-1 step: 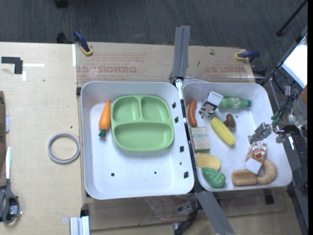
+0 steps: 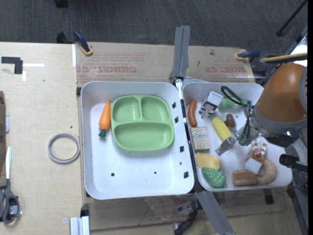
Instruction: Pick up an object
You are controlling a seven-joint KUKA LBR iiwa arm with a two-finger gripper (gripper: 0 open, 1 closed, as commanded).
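Hand (image 2: 230, 143) of the grey arm (image 2: 281, 99) hangs low inside the right bin (image 2: 234, 85), reaching in from the right side of the camera view. Whether it is released or clenched cannot be told; nothing is seen gripped in it.

Just up and left of the hand lies a corn cob (image 2: 221, 129), its lower end close to the hand. Further left sits a patterned cracker (image 2: 200, 139), and above that a red sausage (image 2: 192, 112) along the bin's left wall. Below and left of the hand are a yellow piece (image 2: 208, 161) and a green bumpy piece (image 2: 213, 177). Just right of the hand lies a wrapped snack (image 2: 257, 153); below it, a bread roll (image 2: 244, 178) touches a croissant (image 2: 268, 171). Up and behind the hand are a small brown item (image 2: 230, 119), a white box (image 2: 210, 103) and a green item (image 2: 228, 102).

Well to the hand's left, the left bin (image 2: 93, 146) holds a green divided plate (image 2: 143, 123) with a carrot (image 2: 104, 116) just beside its left edge. Farther left on the table (image 2: 34, 106) rest a tape ring (image 2: 64, 147) and scissors (image 2: 9, 197).
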